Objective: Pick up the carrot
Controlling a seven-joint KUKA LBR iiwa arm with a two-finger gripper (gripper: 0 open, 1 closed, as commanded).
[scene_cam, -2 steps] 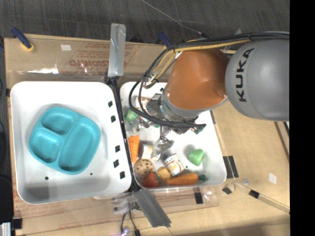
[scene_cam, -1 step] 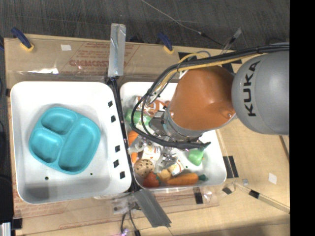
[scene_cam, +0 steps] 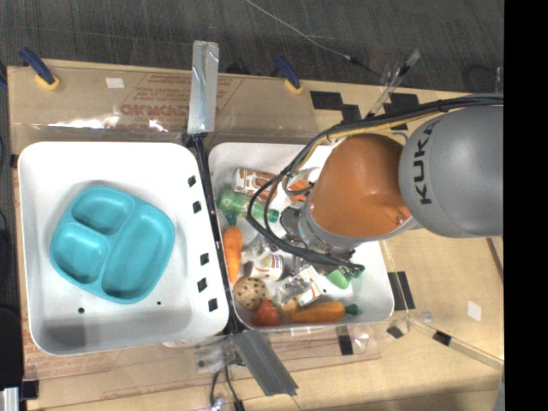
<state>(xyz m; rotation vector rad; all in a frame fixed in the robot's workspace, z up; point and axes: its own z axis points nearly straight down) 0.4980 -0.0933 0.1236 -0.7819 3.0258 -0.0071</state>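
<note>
The arm (scene_cam: 385, 191) reaches into the right bin (scene_cam: 377, 294) from the right, and its orange band and wrist cover the middle of the clutter, so the claw (scene_cam: 301, 274) sits low among the items and I cannot tell its state. Two carrot-like pieces lie here: one carrot (scene_cam: 233, 253) lies lengthwise against the bin's left wall, just beside a speckled round ball (scene_cam: 248, 293), and a second orange piece (scene_cam: 315, 312) lies along the near wall, next to a red strawberry-like thing (scene_cam: 265, 314). A green bottle-like item (scene_cam: 238, 204) lies above the first carrot. To do this step well, I would choose the carrot by the left wall, since its length is clear of the heap, and close the claw across its middle, crosswise to its long axis. The wall leaves little room on that side, so a slightly inward approach seems safer. The left bin (scene_cam: 43, 178) holds a teal divided plate (scene_cam: 111, 242) and plays no part.
</note>
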